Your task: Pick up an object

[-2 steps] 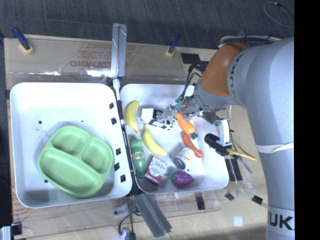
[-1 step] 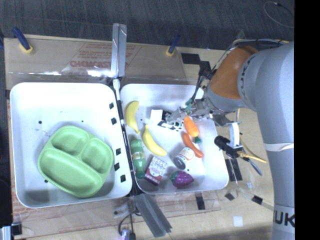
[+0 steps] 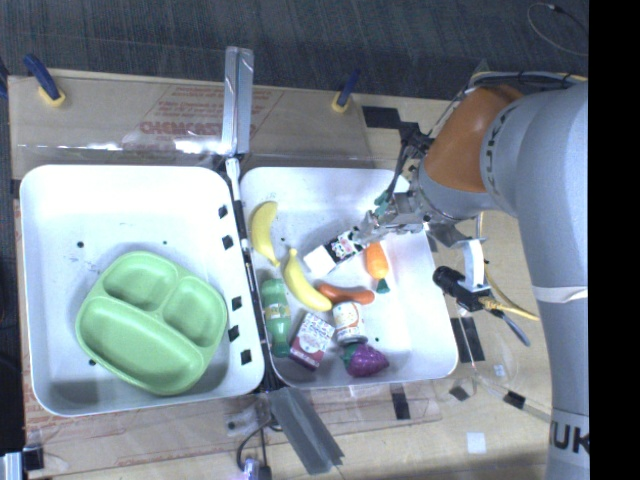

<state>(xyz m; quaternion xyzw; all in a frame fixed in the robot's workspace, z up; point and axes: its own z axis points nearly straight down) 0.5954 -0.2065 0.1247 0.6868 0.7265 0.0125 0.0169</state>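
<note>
Camera view, right bin [image 3: 415, 183]: a loose heap of small play-food items lying toward its left and near side. Nearest the hand [image 3: 385, 220] is an orange carrot [image 3: 376, 262], just near of it and beside a small white carton [image 3: 333, 253]; this reads as the likeliest pick. The carrot looks light, rigid and smooth-skinned (probably hollow plastic, so apt to squirt out of a pinch), best taken across its thick middle rather than the tapered tip. Two yellow bananas [image 3: 264, 230] [image 3: 303, 282] lie left of it, curved and slick, graspable across the mid-body. Also a red-orange sausage-like piece [image 3: 348, 293], a small can [image 3: 348, 322], a red carton [image 3: 313, 338], a green bottle [image 3: 275, 313] and purple grapes [image 3: 367, 359], packed close and touching in places, so a grasp there risks nudging neighbours. Hand state: cannot tell whether its parts stand apart or together; nothing visibly between them. Open room: the bin's right and far portions are bare white floor, giving clearance for descent on the carrot's right. Edges: the bin's right wall stands near the arm; the divider to the left bin [image 3: 50, 193], which carries a green sectioned tray [image 3: 150, 321], is well apart from the carrot. Both bins sit on the counter [image 3: 120, 108].
</note>
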